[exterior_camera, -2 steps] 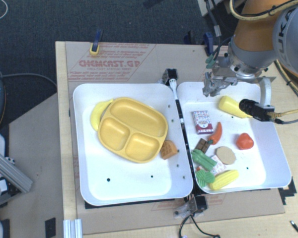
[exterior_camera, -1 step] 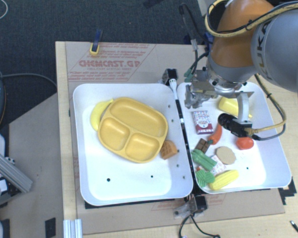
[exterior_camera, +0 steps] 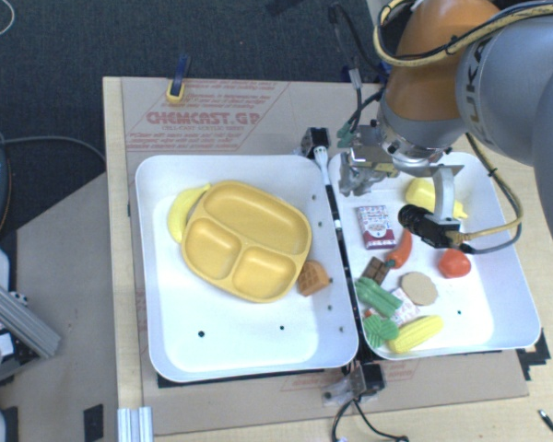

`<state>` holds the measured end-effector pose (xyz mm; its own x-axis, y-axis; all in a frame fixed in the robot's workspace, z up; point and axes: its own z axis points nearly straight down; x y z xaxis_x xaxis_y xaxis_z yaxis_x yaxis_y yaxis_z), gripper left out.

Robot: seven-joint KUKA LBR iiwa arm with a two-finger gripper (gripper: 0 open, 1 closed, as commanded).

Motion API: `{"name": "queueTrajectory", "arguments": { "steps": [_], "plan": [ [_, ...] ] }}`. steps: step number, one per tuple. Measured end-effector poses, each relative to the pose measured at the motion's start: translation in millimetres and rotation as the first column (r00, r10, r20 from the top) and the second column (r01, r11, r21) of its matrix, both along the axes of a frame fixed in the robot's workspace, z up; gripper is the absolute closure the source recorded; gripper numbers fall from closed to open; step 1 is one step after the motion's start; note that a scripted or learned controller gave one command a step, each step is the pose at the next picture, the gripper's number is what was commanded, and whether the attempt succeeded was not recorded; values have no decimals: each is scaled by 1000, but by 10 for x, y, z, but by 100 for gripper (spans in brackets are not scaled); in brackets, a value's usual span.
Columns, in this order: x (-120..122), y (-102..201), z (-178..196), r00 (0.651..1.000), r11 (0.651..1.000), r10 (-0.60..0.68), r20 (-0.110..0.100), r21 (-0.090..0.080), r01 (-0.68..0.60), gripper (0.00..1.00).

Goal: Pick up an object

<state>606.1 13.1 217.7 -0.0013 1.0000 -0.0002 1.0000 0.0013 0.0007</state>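
The bench (exterior_camera: 223,118) was a pale board on a dark carpeted floor (exterior_camera: 92,17), with cables trailing at the left and top. Red print on the board read roughly "CHEMCAST GP", with smaller lines below too faint to read. A yellow clamp (exterior_camera: 177,88) sat at its far edge.

The left bin (exterior_camera: 230,339) held a yellow divided tray (exterior_camera: 244,239) lying over a yellow plate (exterior_camera: 179,212), with a brown lump (exterior_camera: 312,278) just beside the tray.

The right bin (exterior_camera: 498,311) held a red-and-white carton (exterior_camera: 375,226) whose label was unreadable, plus a tomato (exterior_camera: 454,263), carrot (exterior_camera: 401,250), corn (exterior_camera: 415,332), a tan disc (exterior_camera: 418,289), green pieces (exterior_camera: 378,297) and a partly hidden yellow item (exterior_camera: 421,191).

The gripper (exterior_camera: 358,178) hung over the right bin's far left corner, above the carton; the wrist blocked its tips, so I cannot tell whether they were apart or together.
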Motion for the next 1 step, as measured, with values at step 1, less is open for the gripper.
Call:
{"name": "queueTrajectory", "arguments": {
  "steps": [1],
  "plan": [
    [-9,-15,-1,1000,1000,-2,-1,1,2,100]
  ]
}}
